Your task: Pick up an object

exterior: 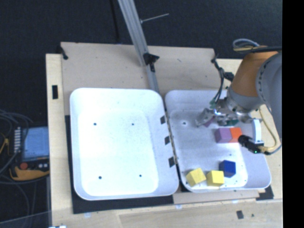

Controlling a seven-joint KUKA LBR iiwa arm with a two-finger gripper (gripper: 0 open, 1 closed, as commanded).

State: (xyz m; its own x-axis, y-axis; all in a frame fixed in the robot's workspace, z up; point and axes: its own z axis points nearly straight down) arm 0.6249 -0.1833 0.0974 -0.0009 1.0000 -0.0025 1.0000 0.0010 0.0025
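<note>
My gripper point(205, 118) hangs over the upper middle of the right bin point(190, 146), below the grey arm with its orange band point(247, 77). Nothing shows in its grasp. A purple block point(222, 135) lies just to the right of and below the gripper, with an orange block point(235, 134) touching its right side. Along the bin's front edge sit two yellow blocks point(195, 176) point(215, 177). A blue block point(228, 167) rests just behind the right-hand yellow one.
The left bin point(116, 141) stands beside the right one, their rims meeting in the middle. A slanted metal pole point(137, 37) rises behind the bins. A black cable connector point(249, 144) hangs from the arm over the right bin's right side.
</note>
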